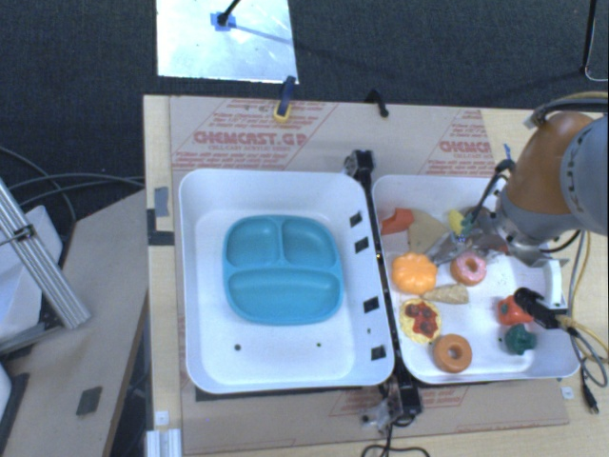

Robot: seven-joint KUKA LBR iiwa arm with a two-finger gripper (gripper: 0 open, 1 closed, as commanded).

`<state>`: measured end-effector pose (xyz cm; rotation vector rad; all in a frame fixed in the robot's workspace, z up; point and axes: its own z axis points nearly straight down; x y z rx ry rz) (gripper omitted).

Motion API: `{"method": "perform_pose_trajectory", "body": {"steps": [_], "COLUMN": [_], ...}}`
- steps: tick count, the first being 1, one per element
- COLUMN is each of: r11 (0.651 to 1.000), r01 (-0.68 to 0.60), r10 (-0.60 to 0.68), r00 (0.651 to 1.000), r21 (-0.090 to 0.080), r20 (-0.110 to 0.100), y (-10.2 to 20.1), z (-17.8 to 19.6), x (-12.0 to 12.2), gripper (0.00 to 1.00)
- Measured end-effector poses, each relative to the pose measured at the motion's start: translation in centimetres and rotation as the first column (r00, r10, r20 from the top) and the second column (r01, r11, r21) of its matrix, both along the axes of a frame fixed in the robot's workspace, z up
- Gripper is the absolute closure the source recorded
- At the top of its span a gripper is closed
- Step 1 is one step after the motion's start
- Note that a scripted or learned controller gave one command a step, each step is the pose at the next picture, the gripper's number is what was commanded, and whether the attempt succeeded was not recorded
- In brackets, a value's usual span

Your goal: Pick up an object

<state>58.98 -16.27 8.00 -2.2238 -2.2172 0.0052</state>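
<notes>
Right bin (547, 365): your gripper (458, 247) sits low here.
Fingers: you cannot tell their state.
Pink donut (468, 270): just below the fingertips.
Orange pumpkin (414, 273): left of them.

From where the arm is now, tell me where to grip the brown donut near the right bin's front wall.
Likely best from straight above: the brown donut lies flat, so pinch across its ring, one finger in the hole, one outside. The bin wall and pizza slice crowd side approaches.
</notes>
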Motion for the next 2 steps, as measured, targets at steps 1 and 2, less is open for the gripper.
{"method": "perform_pose_trajectory", "body": {"steps": [1,2], "r11": [1.000,1.000], "r01": [-0.004,-0.018], "r10": [0.004,0.018], "r00": [1.000,1.000], "r21": [0.000,0.005], "r20": [0.009,0.015], "y": [0.3,10.8], "z": [1.6,11.1], "x": [0.4,1.1], "gripper": [1.00,1.00]}}
